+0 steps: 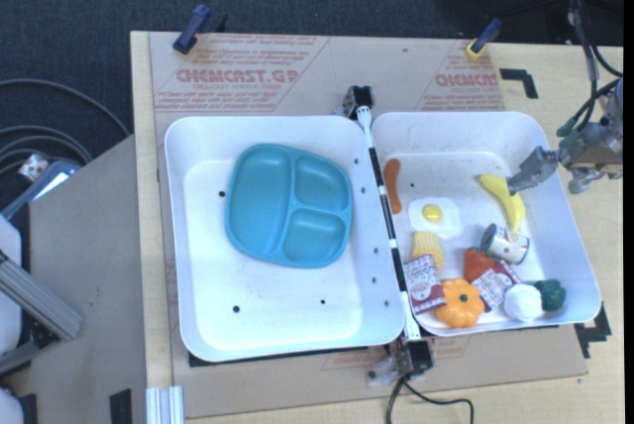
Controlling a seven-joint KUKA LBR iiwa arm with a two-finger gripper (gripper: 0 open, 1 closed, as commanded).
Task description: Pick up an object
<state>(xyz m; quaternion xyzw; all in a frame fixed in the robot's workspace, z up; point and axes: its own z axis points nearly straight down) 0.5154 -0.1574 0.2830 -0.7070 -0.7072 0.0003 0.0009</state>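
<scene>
My gripper (525, 174) hangs over the upper right part of the right bin (466, 130), reaching in from the right edge. Its tip is just above and to the right of a yellow banana (502, 200), close to the banana's upper end. Nothing is seen held. Below the banana lie a small tipped can (503, 242), a fried egg (434, 214), a corn cob (426, 244) and an orange sausage (393, 186). Along the bin's front sit an orange pumpkin (459, 303), a red fruit (477, 264), two snack packets (422, 278), a white ball (520, 303) and a green piece (551, 293).
The left bin (198, 293) holds a blue divided plate (289, 206). A black rail (381, 214) runs between the bins. Cables hang at the far right by the arm (594, 150). The back of the right bin is bare white floor.
</scene>
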